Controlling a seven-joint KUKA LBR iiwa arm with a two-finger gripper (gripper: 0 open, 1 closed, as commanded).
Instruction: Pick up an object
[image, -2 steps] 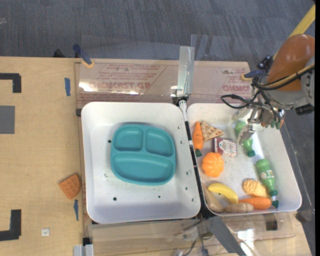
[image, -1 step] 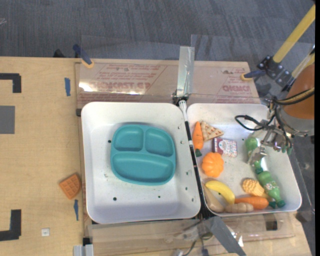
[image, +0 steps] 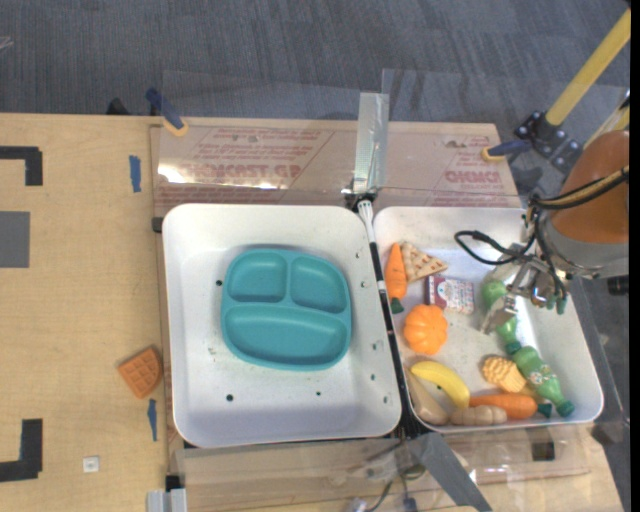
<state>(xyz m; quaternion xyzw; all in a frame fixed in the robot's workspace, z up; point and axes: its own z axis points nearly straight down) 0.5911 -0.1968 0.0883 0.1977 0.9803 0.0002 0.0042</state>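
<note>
The right bin (image: 580, 345) holds several toy foods: a carrot (image: 396, 270), a pizza wedge (image: 424, 263), a small purple and white box (image: 452, 293), an orange pumpkin (image: 426, 328), a banana (image: 440, 378), a tan waffle piece (image: 503, 373), a green bottle (image: 540, 378) and a second carrot (image: 500, 405). My gripper (image: 515, 300) hangs low over the right half of this bin. A green round piece (image: 494, 292) lies right at its left side, and more green (image: 509, 328) shows just below it. The gripper body covers part of that green thing.
In the left bin (image: 190, 240) rests a teal divided plate (image: 287, 307). A brown waffle toy (image: 141, 371) lies on the wooden bench left of the bins. Black cables (image: 480, 245) loop from the wrist over the right bin. A clear upright divider (image: 372, 140) stands behind the bins.
</note>
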